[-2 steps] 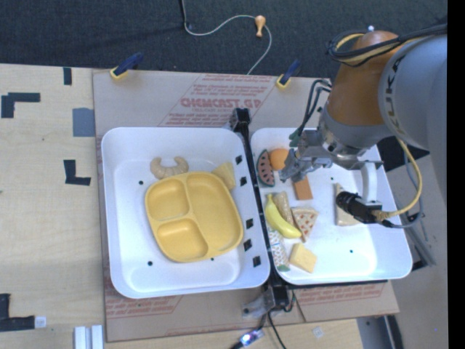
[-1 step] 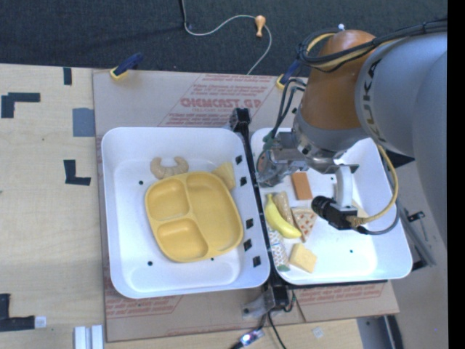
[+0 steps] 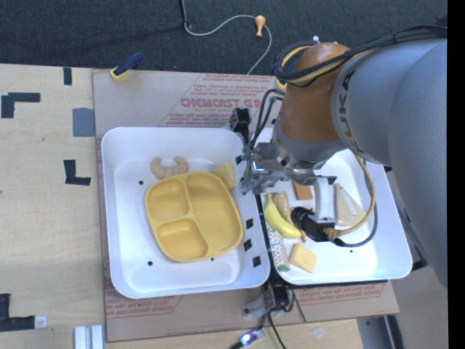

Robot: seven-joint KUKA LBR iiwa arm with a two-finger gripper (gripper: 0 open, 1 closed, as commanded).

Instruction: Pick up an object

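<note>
Arm: grey arm (image 3: 392,100) with an orange band reaches in from the right and hangs over the wall shared by the two bins.
Left bin: left bin (image 3: 120,217) carries a yellow divided plate (image 3: 192,215) across its middle, a tan curved piece (image 3: 167,168) near the far wall, and a pale yellow wedge (image 3: 224,173) just beside the plate's far right corner.
Right bin: right bin (image 3: 385,257) carries a banana (image 3: 280,220) by its left wall, a cheese wedge (image 3: 303,257) near the front left corner, an orange block (image 3: 303,192) and a pale slice (image 3: 347,203) toward the middle.
Gripper: gripper (image 3: 256,173) sits over the shared wall; whether it is apart or together cannot be told.
Nearest thing: banana, just toward the front of the tool, inside the right bin.
Long axis: banana runs roughly far to front, alongside the left wall.
Room: tight on the wall side and near the black cable fitting (image 3: 309,224); more open toward the bin's middle.
</note>
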